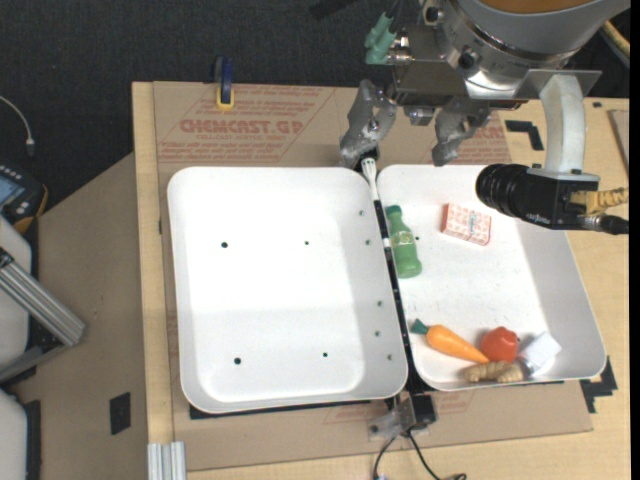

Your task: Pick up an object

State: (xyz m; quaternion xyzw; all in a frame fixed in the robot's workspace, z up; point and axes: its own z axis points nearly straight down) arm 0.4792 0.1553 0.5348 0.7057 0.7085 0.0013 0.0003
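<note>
Now my gripper point(408, 133) hangs with its jaws spread apart and nothing between them, at 12 o'clock above the right bin point(560, 298). Below, a green bottle point(403, 243) lies at 9 o'clock, a carrot point(452, 343) and a tomato point(500, 344) near 6.

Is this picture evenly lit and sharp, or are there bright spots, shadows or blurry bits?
Camera view: the shallow white left bin is glaringly bright in its upper half and greyer toward its near edge; the green plastic bottle, orange toy carrot and small red-patterned box look reasonably sharp; the grey two-finger gripper hangs apart above the bins' far edge.
</note>
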